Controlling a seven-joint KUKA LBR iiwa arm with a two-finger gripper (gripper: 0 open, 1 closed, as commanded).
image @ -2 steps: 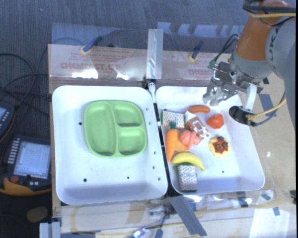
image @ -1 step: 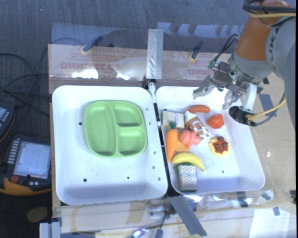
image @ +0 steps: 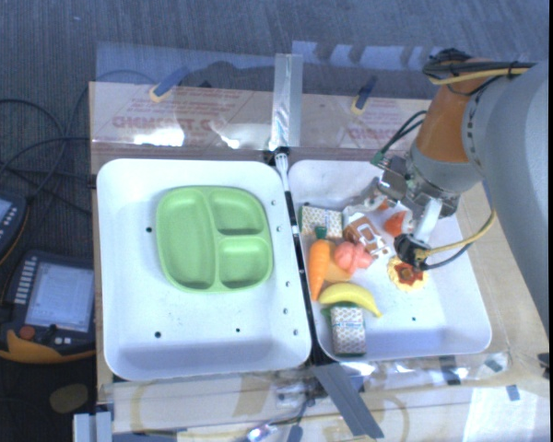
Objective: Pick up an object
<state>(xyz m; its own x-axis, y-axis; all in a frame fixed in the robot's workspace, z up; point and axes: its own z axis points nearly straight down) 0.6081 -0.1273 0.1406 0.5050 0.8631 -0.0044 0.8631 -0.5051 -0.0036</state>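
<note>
The right bin (image: 442,325) holds several small toy foods. An orange carrot (image: 319,261) lies by the bin's left wall, with a pink toy (image: 352,257) beside it. A yellow banana (image: 350,295) lies below them, and a small printed box (image: 348,329) sits at the front. A checkered packet (image: 320,219) rests at the back left, and a round orange-yellow piece (image: 408,273) lies to the right. My gripper (image: 376,223) reaches down into this bin from the right. It is low over a white-and-red item (image: 367,235) just behind the pink toy.
The left bin (image: 129,330) bears a green divided plate (image: 214,238). A metal divider (image: 287,109) stands behind the gap between the bins. A yellow cable (image: 461,242) loops off the wrist over the right bin. Tablets and wires lie on the floor at far left.
</note>
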